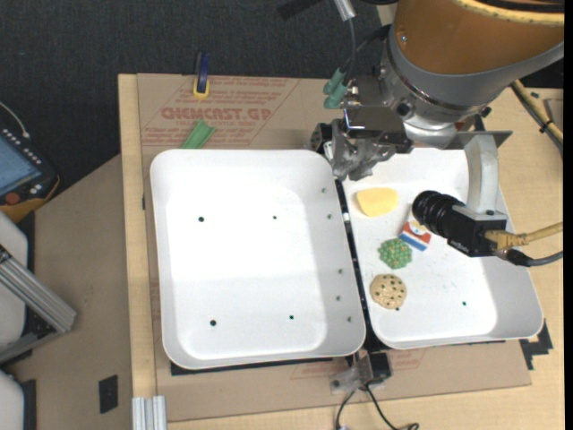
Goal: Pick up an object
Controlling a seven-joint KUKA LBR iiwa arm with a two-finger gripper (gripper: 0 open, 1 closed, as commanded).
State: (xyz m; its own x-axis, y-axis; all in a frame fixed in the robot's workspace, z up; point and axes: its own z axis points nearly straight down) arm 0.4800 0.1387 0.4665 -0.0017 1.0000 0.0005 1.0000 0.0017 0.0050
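The right bin point(483, 316) holds a yellow wedge-shaped piece point(377, 202), a green knobbly ball point(395, 253), a tan speckled cookie point(388, 290) and a small red, white and blue item point(415, 234). My gripper point(352, 164) hangs at the far left corner of the right bin, just left of and behind the yellow piece. Nothing shows between its fingers. The arm's grey and orange body covers the bin's far side.
The left bin point(179, 267) lies beside the right one, sharing a middle ridge point(347, 240). A black cylindrical part point(452, 222) with a cable juts over the right bin. A green clip point(197, 134) and a blue-yellow clamp point(202, 77) sit on the cardboard behind.
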